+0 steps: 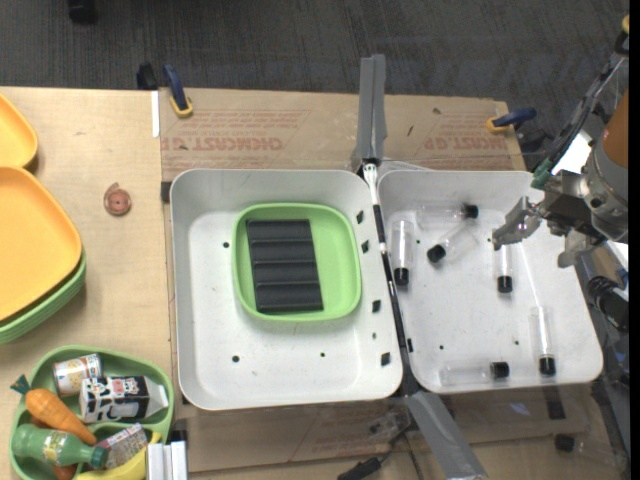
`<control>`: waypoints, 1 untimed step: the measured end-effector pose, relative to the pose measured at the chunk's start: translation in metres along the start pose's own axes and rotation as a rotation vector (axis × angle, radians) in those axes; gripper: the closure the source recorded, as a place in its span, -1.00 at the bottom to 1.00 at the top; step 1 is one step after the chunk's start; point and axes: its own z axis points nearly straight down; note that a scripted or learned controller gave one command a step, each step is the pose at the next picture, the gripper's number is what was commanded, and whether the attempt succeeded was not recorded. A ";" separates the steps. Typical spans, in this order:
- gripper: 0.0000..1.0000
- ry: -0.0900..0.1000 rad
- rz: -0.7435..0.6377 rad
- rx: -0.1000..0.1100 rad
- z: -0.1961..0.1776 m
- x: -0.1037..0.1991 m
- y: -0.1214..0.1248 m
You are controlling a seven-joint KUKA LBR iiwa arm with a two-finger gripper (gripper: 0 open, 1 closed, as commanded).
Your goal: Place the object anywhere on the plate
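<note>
A green square plate (pixel 345 268) lies in the left bin (pixel 200 298). A black ribbed block (pixel 285 265) rests flat on the middle of the plate. Several clear tubes with black caps lie scattered in the right bin (pixel 470 313), among them one (pixel 402 253) by the left wall, one (pixel 504 268) near the middle and one (pixel 541 338) at the front right. My gripper (pixel 538 240) hangs over the right bin's far right part, well away from the plate. Its fingers stand open with nothing between them.
Orange and green plates (pixel 35 253) are stacked at the bench's left edge. A green bowl (pixel 85 408) of toy food and cans sits at the front left. Clamps (pixel 178 98) hold the cardboard at the back.
</note>
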 end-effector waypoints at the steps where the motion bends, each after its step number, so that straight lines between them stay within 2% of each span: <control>1: -1.00 -0.001 -0.015 -0.002 -0.015 -0.058 0.007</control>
